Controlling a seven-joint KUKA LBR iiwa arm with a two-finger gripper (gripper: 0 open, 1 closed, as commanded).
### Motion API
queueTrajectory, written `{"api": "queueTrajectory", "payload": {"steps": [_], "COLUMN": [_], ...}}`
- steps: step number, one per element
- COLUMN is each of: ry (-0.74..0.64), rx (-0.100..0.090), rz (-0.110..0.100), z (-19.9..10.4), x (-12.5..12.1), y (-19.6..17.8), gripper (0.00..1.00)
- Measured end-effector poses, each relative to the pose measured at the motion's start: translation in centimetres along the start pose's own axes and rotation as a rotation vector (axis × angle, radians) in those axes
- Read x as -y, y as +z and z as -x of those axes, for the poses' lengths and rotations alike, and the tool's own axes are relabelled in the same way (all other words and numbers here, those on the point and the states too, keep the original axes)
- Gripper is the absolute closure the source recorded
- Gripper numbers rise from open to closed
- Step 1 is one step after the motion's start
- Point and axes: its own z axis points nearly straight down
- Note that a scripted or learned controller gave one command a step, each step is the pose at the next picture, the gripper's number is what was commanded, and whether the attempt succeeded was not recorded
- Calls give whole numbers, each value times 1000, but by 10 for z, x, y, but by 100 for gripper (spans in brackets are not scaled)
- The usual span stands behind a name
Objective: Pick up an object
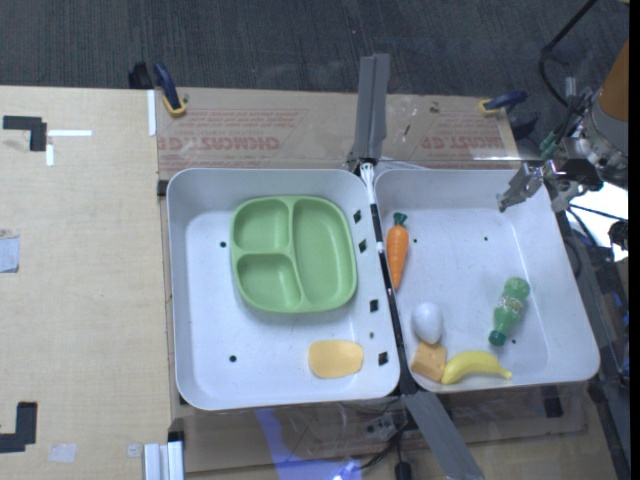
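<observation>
The right bin (560, 268) holds an orange carrot (397, 251) by its left wall, a white egg (427, 320), a green bottle (509, 311), a yellow banana (475, 368) and a tan block (430, 361) at the front. My gripper (528, 201) hangs over that bin's far right corner. It is open, with nothing between its fingers, and stands well apart from all the objects. In the left bin (200, 298) lie a green divided plate (294, 254) and a flat yellow piece (335, 359).
A raised divider (378, 258) separates the two bins. Behind them a grey post (372, 108) stands upright, and clamps (172, 98) hold a cardboard sheet. The middle of the right bin's floor (460, 258) is bare.
</observation>
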Motion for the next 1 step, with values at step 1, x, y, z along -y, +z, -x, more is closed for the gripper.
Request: {"api": "queueTrajectory", "payload": {"steps": [1], "ry": [-117], "rx": [1], "rz": [1], "z": [-50], "x": [-59], "y": [48], "gripper": [0]}}
